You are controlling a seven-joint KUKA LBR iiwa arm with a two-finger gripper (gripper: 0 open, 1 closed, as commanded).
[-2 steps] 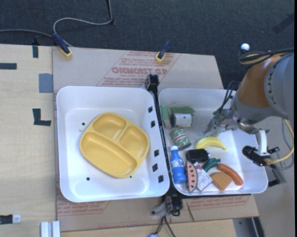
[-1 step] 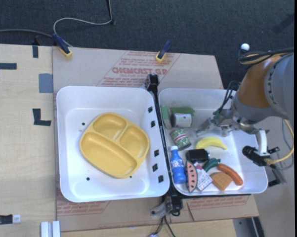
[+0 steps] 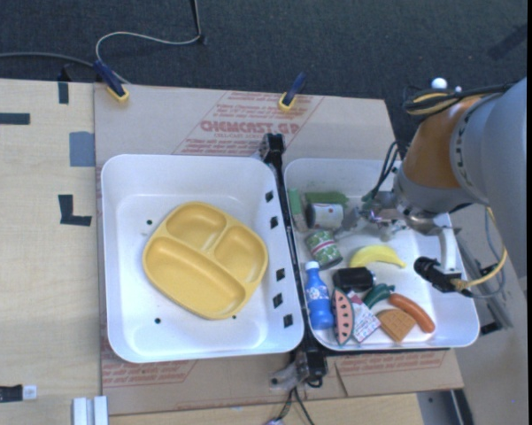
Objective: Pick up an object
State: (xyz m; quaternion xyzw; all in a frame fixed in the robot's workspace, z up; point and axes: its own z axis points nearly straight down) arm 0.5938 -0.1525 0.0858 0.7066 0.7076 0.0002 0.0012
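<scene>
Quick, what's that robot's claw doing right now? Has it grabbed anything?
Gripper: low over the right white bin, near the green can and yellow banana. Open or shut cannot be told; nothing visibly held.

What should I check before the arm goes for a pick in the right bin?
1. Gripper over the right bin: ok.
2. Nothing between the fingers yet: cannot tell.
3. Target clear of neighbours: banana has some room, ok; bottle lies against the watermelon slice, not ok.
4. Left bin holds the yellow tray for a later drop: ok.
5. Cables at the wrist clear of the bin wall: cannot tell.
</scene>
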